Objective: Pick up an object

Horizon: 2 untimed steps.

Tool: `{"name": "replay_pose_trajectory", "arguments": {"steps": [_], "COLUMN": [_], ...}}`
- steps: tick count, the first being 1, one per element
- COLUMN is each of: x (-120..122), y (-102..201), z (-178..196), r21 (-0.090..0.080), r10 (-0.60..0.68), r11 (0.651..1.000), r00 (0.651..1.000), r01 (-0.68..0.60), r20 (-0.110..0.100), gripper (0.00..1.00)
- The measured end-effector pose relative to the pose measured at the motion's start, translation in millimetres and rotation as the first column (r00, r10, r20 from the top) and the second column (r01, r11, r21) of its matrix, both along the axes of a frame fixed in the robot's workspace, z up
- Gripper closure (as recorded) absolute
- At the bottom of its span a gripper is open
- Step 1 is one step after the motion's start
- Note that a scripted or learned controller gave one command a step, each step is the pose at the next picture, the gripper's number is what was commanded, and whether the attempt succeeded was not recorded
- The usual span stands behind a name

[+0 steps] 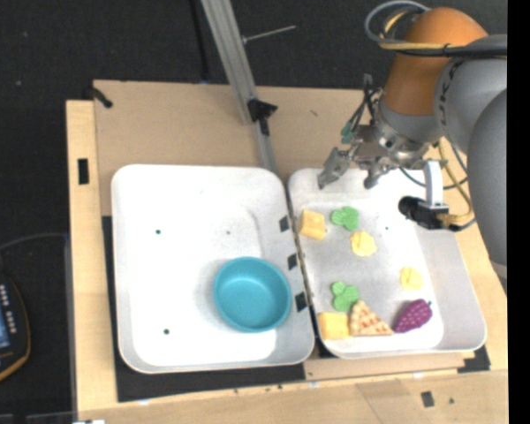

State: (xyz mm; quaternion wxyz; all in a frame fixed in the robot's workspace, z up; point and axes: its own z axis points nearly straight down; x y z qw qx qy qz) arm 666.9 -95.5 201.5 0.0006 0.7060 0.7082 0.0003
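My gripper (353, 173) hangs over the far edge of the right bin (450, 281), its two dark fingers spread apart with nothing between them. Below it in that bin lie a yellow cheese-like block (313, 225), a green leafy piece (344, 217) and a yellow piece (363, 244). Toward the near end are another small yellow piece (410, 277), a second green piece (342, 296), a yellow block (333, 326), a pizza slice (367, 320) and purple grapes (412, 314). The left bin (159, 210) holds a blue bowl (252, 293).
A grey metal pole (234, 60) slants down from the top to a clamp near the bins' far junction. The arm's grey body and cables crowd the right side. A handheld pendant (0, 321) lies at the far left, off the bench.
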Motion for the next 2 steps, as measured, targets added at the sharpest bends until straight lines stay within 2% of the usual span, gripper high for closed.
{"name": "replay_pose_trajectory", "arguments": {"steps": [1,2], "x": [-0.1,3.1], "y": [-0.3,-6.4], "z": [0.0,-42.5], "r21": [-0.001,-0.002], "r10": [0.000,-0.003], "r11": [1.000,1.000], "r00": [1.000,1.000], "r01": [0.000,0.003], "r20": [0.000,-0.003], "gripper": [0.00,0.00]}}
